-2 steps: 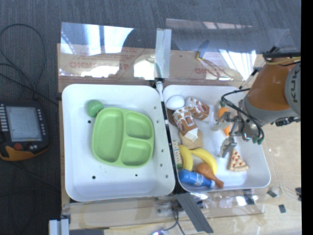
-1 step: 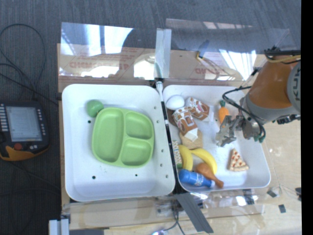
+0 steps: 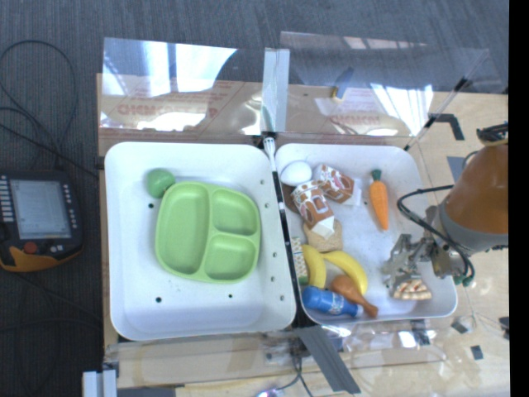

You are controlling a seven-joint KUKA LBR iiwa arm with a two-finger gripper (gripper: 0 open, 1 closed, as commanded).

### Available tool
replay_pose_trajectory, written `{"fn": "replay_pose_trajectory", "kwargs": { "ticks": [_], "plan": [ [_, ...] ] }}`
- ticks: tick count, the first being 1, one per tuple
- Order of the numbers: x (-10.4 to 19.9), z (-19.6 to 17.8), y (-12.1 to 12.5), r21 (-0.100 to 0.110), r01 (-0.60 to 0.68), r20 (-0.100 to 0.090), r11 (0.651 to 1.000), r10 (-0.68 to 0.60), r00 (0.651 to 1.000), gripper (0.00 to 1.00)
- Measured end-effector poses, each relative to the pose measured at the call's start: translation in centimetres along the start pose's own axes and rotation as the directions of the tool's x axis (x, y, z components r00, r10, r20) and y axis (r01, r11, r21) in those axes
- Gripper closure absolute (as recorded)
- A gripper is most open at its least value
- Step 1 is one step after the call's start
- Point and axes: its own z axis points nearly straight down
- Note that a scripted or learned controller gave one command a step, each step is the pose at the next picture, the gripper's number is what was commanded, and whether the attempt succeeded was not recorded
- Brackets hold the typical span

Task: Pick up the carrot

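Claw hovers over pizza slice, below carrot.

A wooden-looking bench bears two white bins side by side.

The carrot is shown as a small orange toy with a green top, lying flat on the white floor of the right bin. Its long axis runs nearly up and down the view, the green top toward the far wall and the tapered tip toward the near side. It is seen above and slightly left of the gripper, apart from it and not between the fingers. No contact with the gripper is seen, and its full length is unobstructed.
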Motion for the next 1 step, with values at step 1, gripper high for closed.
{"fn": "replay_pose_trajectory", "kwargs": {
  "ticks": [1],
  "plan": [
    [-5.35, -0.23, 0.77, 0.003, -0.329, -0.017, 0.944, 0.329, 0.944, 1.0]
  ]
}}
